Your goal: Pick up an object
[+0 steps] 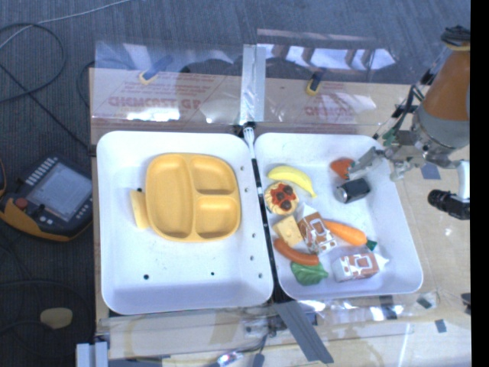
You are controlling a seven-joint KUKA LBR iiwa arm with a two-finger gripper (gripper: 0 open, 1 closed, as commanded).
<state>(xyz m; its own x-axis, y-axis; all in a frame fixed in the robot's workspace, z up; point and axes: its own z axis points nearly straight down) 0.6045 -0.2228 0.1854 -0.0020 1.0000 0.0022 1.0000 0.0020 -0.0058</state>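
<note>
The right bin [397,228] holds several toy foods. A yellow banana [291,178] lies beside a small tart [281,197] with a cheese block [288,228] below them. An orange carrot [345,232] sits nearer the middle, and two printed packets [316,232] [357,265] lie toward the front. A red sausage [296,254] and a green piece [309,274] rest at the front left. A red object [341,165] and a dark cylinder [354,190] lie at the upper right. My gripper [372,161] hangs low just right of the red object and above the dark cylinder.
The left bin [114,228] holds a yellow divided plate [192,196] with a small yellow piece [138,209] at its left edge. A handheld pendant [47,197] lies on the floor at the left. Clear plastic sheets [252,90] stand behind the bins.
</note>
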